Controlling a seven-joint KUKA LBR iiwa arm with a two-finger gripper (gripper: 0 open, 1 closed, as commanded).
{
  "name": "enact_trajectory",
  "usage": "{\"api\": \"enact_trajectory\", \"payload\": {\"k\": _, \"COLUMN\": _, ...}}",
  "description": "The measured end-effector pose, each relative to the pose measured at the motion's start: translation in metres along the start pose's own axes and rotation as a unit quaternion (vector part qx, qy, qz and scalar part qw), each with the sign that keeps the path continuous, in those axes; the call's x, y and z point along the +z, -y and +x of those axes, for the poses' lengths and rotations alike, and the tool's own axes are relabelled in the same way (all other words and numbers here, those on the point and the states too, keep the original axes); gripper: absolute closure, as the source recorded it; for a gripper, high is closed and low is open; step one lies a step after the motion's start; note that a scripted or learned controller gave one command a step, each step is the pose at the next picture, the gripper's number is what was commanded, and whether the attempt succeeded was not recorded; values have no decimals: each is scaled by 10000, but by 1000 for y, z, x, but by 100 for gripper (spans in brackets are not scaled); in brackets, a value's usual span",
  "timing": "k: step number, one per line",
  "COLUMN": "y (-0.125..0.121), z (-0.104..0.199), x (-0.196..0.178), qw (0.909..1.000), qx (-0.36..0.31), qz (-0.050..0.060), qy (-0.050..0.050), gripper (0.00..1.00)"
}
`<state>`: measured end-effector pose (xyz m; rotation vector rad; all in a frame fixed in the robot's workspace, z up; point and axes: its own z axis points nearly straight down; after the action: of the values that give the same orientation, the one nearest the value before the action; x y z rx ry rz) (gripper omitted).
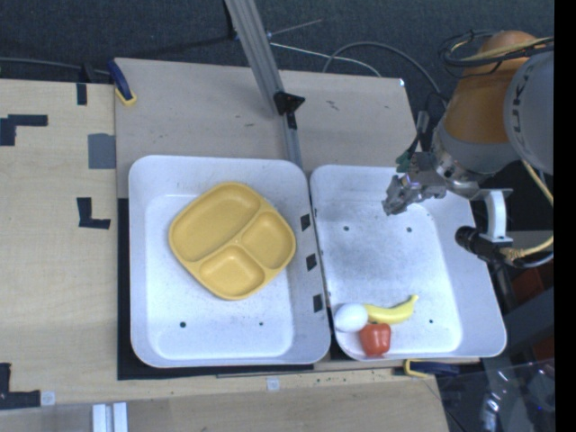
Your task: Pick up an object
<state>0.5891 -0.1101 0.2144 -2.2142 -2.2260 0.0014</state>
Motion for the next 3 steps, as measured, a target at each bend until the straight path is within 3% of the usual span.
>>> {"api": "enact_trajectory", "payload": {"k": 3, "y": 38, "z": 150, "x": -4, "qw": 10000, "qx": -3, "qz": 9, "qy": 0, "gripper": 100}}
